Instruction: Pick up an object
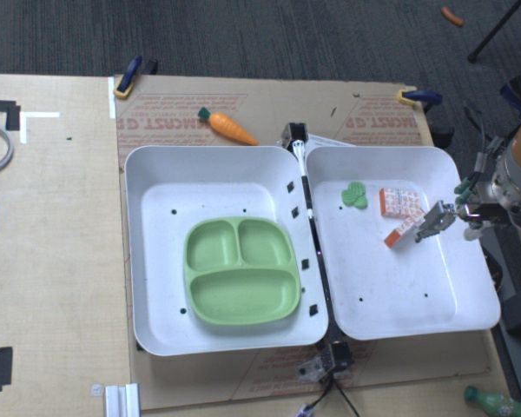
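- The gripper (434, 222) hung inside the right bin (469, 315), near its right wall and toward the far half, reaching in from the right.
- Its fingers appeared parted a little with nothing visible between them; at this slant that read was not certain.
- The likeliest target, a small orange-and-white block (401, 230), lay just beside the fingertips on their left, possibly touching.
- A patterned orange-and-white packet (399, 201) lay just beyond it toward the far wall, and a small green piece (355, 195) sat nearer the bin's far-left corner.
- A good grasp probably called for centring over the block, straddling its narrow width, and closing without nudging the packet.
- The green divided plate (241, 270) sat in the left bin (143, 259), well apart.
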Action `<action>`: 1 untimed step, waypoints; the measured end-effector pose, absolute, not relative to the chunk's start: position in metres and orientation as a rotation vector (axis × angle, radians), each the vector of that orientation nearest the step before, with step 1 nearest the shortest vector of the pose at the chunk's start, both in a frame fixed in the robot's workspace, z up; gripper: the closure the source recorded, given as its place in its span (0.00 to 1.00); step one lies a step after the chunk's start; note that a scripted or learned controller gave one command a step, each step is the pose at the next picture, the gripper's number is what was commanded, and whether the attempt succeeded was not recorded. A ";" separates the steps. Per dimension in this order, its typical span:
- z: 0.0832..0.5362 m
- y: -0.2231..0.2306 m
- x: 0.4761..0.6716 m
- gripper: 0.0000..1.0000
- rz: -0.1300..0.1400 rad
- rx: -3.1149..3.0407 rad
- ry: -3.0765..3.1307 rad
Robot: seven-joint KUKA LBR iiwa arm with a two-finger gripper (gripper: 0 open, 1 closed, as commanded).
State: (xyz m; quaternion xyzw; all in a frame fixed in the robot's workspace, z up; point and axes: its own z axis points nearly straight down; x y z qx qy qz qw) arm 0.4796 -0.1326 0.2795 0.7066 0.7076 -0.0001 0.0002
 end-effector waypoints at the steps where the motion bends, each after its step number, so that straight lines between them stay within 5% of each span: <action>1: 0.152 -0.122 0.538 0.00 -0.001 2.226 2.218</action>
